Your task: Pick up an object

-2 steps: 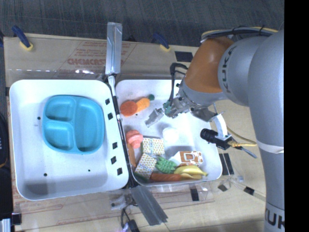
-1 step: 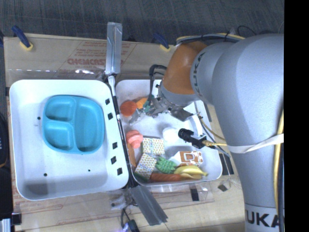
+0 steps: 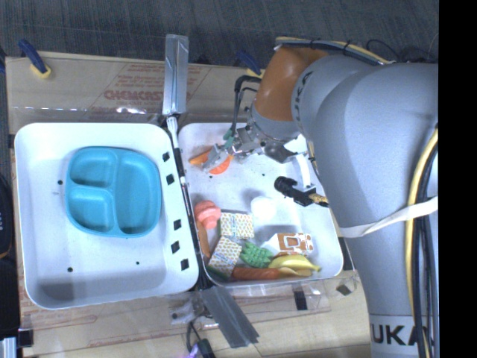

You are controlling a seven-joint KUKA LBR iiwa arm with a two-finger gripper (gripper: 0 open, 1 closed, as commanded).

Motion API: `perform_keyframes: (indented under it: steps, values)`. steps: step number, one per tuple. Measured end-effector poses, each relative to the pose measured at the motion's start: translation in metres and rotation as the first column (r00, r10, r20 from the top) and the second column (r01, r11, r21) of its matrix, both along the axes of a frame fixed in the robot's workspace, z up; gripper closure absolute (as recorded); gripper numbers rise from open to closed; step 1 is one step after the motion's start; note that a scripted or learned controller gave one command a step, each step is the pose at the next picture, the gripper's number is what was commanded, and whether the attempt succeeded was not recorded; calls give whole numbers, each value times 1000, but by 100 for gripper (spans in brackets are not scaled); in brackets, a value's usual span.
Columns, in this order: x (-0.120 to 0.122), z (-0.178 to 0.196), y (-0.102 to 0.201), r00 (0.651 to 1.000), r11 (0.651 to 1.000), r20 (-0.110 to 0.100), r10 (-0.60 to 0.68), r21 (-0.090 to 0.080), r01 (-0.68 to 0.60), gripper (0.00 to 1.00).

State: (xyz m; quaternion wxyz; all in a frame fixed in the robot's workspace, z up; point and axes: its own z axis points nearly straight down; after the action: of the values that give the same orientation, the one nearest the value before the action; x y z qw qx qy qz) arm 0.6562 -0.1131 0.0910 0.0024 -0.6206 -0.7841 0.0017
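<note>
Setting: a bench topped with brown cardboard (image 3: 97, 88), seen from above, bearing two shallow white bins side by side.
Task thing: a small orange piece (image 3: 218, 167) lies at the far left of the right bin (image 3: 246, 183), close to the wall between the bins.
Pincer: the gripper (image 3: 227, 149) sits low, right at the orange piece; how far open it is, and whether it grips anything, cannot be told.
Robot: the grey arm (image 3: 358, 140) reaches in from the right and covers the bin's right side.
Mid-bin: a white ball (image 3: 262, 206), apart from the rest.
Near end: a pink toy (image 3: 207, 213), patterned boxes (image 3: 235, 225), a green toy (image 3: 255, 255) and a banana (image 3: 294, 263), crowded together.
Left bin (image 3: 97, 267): holds a blue divided plate (image 3: 113, 191).
</note>
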Motion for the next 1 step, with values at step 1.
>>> perform_keyframes:
  steps: [1]
  values:
    - [-1,9,0,1000,1000,-8,6,0,-6,100]
